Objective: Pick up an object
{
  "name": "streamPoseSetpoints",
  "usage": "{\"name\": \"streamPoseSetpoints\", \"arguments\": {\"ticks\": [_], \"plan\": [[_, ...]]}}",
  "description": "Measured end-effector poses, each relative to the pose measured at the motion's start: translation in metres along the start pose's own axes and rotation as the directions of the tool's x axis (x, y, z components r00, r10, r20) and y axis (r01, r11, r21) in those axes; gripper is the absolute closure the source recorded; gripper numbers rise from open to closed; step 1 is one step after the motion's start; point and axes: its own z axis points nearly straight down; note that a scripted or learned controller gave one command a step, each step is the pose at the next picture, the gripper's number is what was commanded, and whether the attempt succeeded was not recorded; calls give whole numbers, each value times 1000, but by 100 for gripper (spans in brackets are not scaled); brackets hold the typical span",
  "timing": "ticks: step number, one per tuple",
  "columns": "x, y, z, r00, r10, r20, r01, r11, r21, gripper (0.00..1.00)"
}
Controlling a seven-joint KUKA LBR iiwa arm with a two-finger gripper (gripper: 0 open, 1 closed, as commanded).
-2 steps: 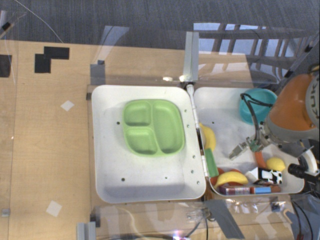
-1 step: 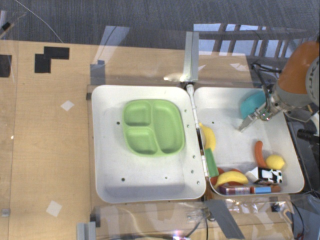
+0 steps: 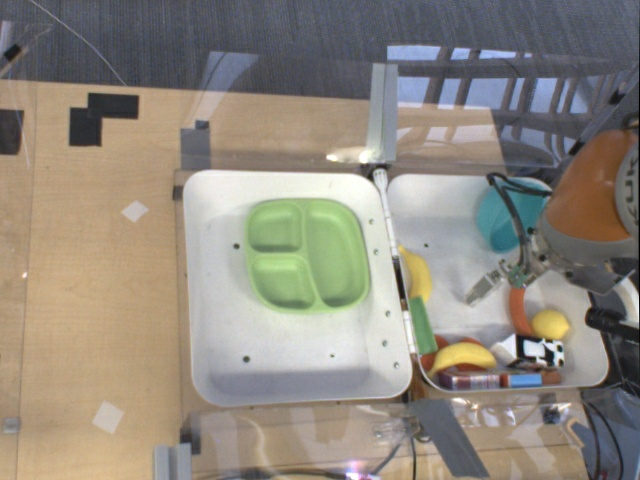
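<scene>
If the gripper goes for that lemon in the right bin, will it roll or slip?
Probably both. The lemon looks rounded and smooth, so it may squirt from the fingers. It seems to lie against the carrot and cow toy, which might limit rolling.

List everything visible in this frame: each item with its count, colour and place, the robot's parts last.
Bins: 2, white, side by side on the bench.
Divided plate: 1, green, middle of the left bin.
Bananas: 2, yellow, right bin; one at its left wall, one near the front.
Teal cup: 1, right bin, back, partly behind the arm.
Lemon: 1, yellow, right bin, front right.
Orange carrot-like piece: 1, beside the lemon.
Black-and-white toy: 1, front right corner.
Marker-like stick: 1, red and dark, along the front wall.
Arm: 1, grey and orange, over the right bin.
Gripper: 1, above the bin floor.
</scene>
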Motion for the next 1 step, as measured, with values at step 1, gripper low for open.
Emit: {"name": "streamPoseSetpoints", "arguments": {"ticks": [1], "plan": [[12,-24,-1,995,100,4,-100,995,-6,0]]}}
